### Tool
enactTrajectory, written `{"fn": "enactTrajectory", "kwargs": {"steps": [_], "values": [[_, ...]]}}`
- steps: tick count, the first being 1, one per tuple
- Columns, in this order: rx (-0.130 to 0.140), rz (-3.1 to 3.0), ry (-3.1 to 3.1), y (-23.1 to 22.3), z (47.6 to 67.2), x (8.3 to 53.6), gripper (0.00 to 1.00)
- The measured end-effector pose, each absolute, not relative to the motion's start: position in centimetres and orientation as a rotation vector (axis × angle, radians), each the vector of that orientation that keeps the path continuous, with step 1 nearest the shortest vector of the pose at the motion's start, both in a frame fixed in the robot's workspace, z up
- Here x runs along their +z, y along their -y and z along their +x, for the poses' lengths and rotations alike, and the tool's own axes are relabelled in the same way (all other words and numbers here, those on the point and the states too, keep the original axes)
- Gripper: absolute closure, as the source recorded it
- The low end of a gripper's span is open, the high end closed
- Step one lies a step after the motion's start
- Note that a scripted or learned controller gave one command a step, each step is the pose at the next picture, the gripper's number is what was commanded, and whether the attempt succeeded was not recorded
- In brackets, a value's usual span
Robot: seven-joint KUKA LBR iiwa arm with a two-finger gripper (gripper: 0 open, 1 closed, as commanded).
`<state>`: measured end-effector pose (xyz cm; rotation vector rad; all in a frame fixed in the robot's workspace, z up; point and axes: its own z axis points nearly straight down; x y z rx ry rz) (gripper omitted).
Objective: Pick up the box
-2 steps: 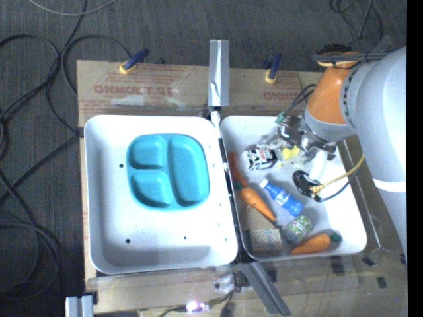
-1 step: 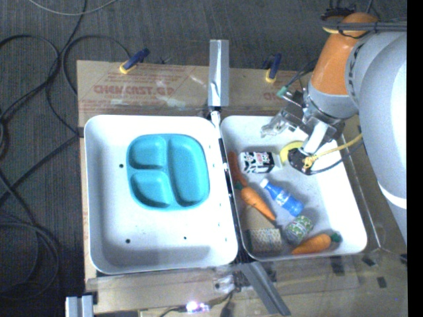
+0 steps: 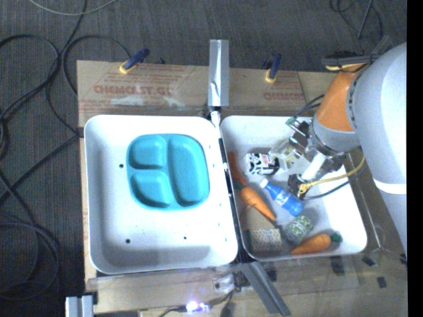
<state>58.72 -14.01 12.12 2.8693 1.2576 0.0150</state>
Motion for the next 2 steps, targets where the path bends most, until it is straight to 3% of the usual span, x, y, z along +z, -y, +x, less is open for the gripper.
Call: {"fn": "enactTrajectory", "kwargs": {"steps": [1,2], "values": [[-0.007,2.948,-1.078,21.5,64.6,28.5,0.0],[-0.011,3.012,-0.895,19.4,63.5,15.8,0.0]]}}
